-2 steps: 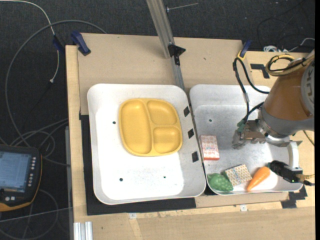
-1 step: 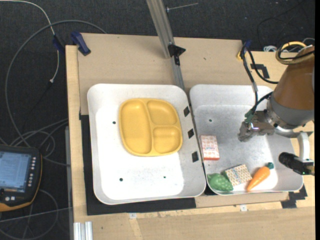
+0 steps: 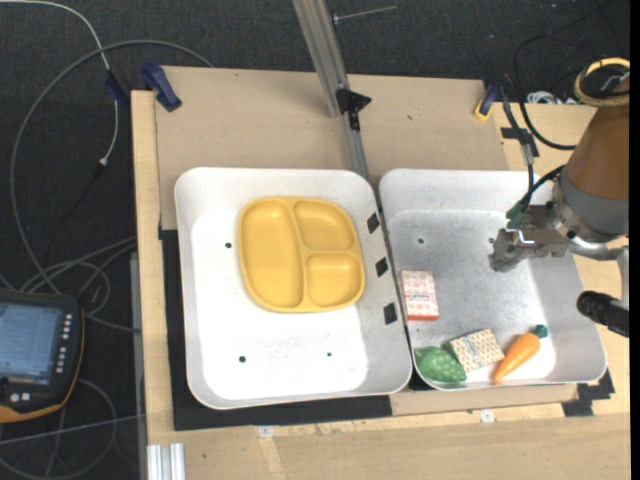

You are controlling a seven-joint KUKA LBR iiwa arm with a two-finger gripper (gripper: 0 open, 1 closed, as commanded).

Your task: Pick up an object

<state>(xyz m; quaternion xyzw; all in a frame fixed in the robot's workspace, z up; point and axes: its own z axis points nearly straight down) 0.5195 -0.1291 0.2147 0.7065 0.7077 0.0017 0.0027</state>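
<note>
- While the arm (image 3: 600, 163) is reaching in from the right side of the view, its gripper (image 3: 510, 248) is hanging over the right bin (image 3: 450, 193), above the bare floor of that bin's upper half.
- Whether the gripper is open or closed is not showing clearly enough to tell, and nothing is showing as held in it.
- The things to pick are lying in the lower part of the right bin, all well below the gripper in the view.
- A small red-and-white box (image 3: 419, 295) is resting near the right bin's left wall, about halfway down it.
- A green object (image 3: 440, 364) is sitting in the right bin's lower left corner, against the front rim.
- A patterned packet (image 3: 476, 349) is lying just to the right of the green object, touching or nearly touching it; which of the two is not clear.
- A toy carrot (image 3: 517, 356), orange with a green top, is lying tilted beside the packet, toward the right bin's lower right corner.
- To the left of the right bin, the left bin (image 3: 210, 268) is carrying a yellow divided tray (image 3: 300, 253) with three compartments.
- A grey pole (image 3: 325, 48) is slanting up from the gap at the right bin's upper left corner.
</note>
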